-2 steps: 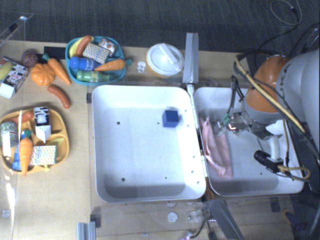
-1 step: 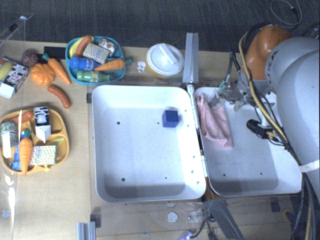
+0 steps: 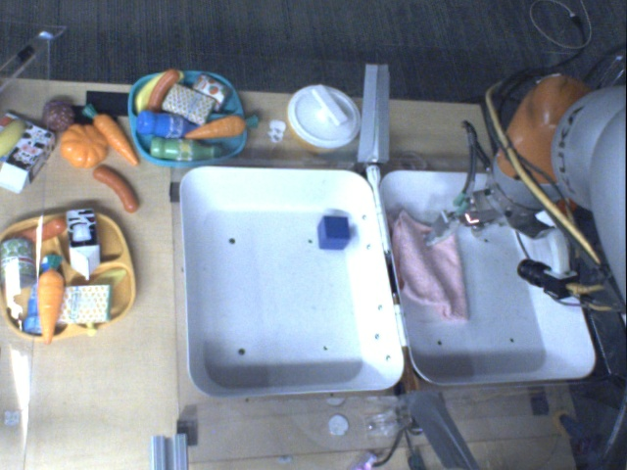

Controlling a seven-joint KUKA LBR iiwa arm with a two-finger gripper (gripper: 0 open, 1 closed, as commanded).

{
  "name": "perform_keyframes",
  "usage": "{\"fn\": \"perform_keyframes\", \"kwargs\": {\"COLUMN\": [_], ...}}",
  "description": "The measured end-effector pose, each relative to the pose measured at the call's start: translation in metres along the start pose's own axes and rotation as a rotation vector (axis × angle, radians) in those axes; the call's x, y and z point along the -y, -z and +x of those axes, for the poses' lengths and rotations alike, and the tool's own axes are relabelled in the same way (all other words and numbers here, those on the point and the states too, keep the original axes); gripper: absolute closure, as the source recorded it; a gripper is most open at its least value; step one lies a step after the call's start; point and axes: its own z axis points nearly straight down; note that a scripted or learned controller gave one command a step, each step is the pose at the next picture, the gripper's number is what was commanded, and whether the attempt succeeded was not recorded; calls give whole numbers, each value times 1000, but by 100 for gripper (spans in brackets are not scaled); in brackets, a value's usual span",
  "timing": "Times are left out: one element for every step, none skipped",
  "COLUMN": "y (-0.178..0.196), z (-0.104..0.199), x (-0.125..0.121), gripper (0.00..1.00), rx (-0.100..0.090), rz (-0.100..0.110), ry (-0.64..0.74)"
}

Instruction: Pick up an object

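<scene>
We see a blue block (image 3: 335, 231) lying in the left bin (image 3: 225, 360), toward its upper right part, well apart from the arm. A pink cloth (image 3: 429, 269) lies crumpled along the left side of the right bin (image 3: 509, 360). Our gripper (image 3: 460, 213) hangs over the right bin's upper part, just above the cloth's top edge; whether it touches the cloth we cannot tell, nor how it is set

A cube (image 3: 335, 231) is sitting in the left bin (image 3: 225, 341) toward its far right part, while a cloth (image 3: 428, 267) is lying in the right bin (image 3: 509, 355) against its left wall.
</scene>
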Motion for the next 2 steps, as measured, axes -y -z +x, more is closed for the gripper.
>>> {"fn": "perform_keyframes", "kwargs": {"y": [-1,10], "z": [27,27], "x": [49,46], "gripper": [0,100], "rx": [3,4], "rz": [-11,-16], "ry": [131,133]}}
